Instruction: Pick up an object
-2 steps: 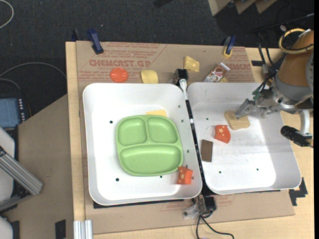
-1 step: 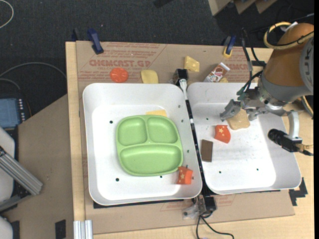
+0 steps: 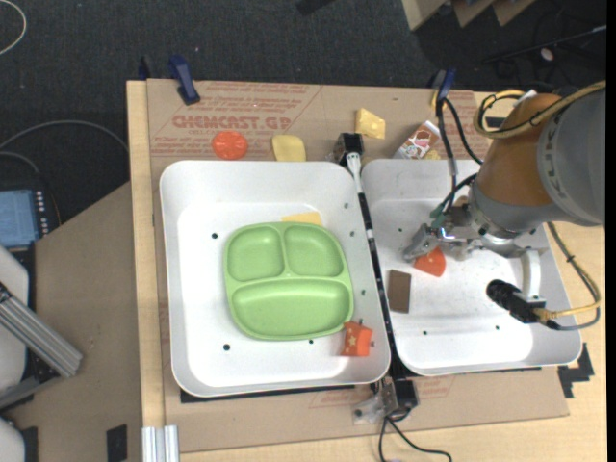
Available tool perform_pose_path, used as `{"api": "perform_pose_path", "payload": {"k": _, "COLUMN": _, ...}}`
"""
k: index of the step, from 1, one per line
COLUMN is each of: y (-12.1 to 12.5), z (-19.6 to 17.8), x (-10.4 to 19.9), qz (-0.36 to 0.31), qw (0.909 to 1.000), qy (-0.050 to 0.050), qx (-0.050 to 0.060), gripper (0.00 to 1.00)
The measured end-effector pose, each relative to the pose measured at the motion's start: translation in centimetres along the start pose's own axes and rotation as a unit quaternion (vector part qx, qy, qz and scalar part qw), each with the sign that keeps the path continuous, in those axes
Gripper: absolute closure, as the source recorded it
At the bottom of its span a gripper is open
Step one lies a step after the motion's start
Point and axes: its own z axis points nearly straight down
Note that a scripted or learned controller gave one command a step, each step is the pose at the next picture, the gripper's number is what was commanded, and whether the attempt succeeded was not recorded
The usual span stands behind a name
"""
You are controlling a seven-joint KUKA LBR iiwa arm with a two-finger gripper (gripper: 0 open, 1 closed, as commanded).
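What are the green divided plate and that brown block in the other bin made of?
The green divided plate looks like moulded plastic: one even colour, soft sheen, rounded compartment walls. The brown block is matte and flat-sided, perhaps wood or foam; the view leaves that open.

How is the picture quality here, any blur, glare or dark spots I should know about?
Camera view: even overhead light, soft shadows; the white right bin is bright and nearly washed out; the arm looks soft at its edges; the green tray is fairly sharp; the floor at the top is dark.
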Motion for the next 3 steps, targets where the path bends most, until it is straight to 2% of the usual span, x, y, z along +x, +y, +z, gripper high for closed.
{"api": "perform_pose_path", "payload": {"k": 1, "y": 0.2, "z": -1.4, "x": -0.1, "qz": 0.001, "qw": 1.0, "qy": -0.001, "qx": -0.004, "gripper": 1.0}}
{"api": "perform_pose_path", "payload": {"k": 2, "y": -2.4, "z": -10.9, "x": 9.0, "qz": -0.004, "qw": 1.0, "qy": 0.001, "qx": -0.008, "gripper": 1.0}}
{"api": "perform_pose_path", "payload": {"k": 3, "y": -1.1, "z": -18.9, "x": 0.9, "qz": 0.003, "qw": 1.0, "qy": -0.003, "qx": -0.009, "gripper": 1.0}}
